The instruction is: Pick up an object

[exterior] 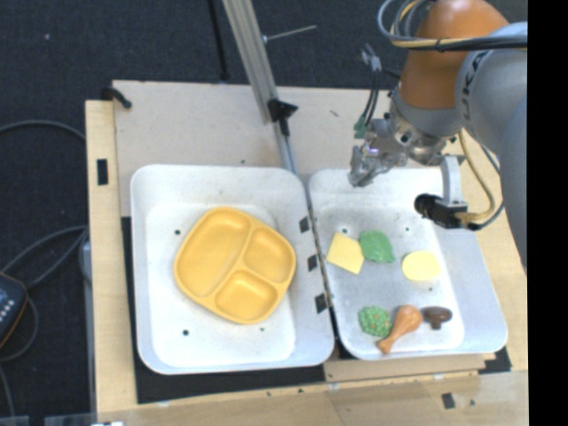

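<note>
Yellow slice (345,254) below end effector (362,172)

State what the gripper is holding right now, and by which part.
Nothing is seen held. The gripper hangs over the far edge of the right bin, apart from the toy food lying there.

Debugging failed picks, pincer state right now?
Pincer: cannot be told; hangs over the right bin's far edge, above the food pieces, nothing seen in it.
</note>
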